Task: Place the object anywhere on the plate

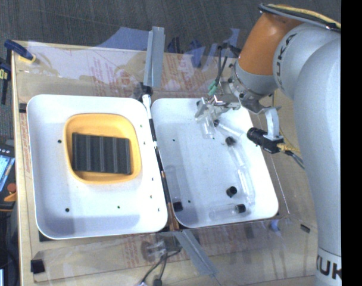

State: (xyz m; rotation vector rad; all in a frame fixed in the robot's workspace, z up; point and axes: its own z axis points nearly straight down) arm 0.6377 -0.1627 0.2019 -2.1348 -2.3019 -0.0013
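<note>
Camera view: the yellow plate with a dark ridged block sits in the left bin; the fingers hover over the right bin, their spread impossible to tell.

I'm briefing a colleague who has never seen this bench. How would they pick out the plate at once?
Start at the left-hand white bin of the two shallow bins on the bench. Lying flat in its middle is the yellow rounded-square plate, with a dark ribbed rectangular block on it. It is the one brightly coloured thing in either bin; the right-hand white bin holds clear plastic pieces.
</note>
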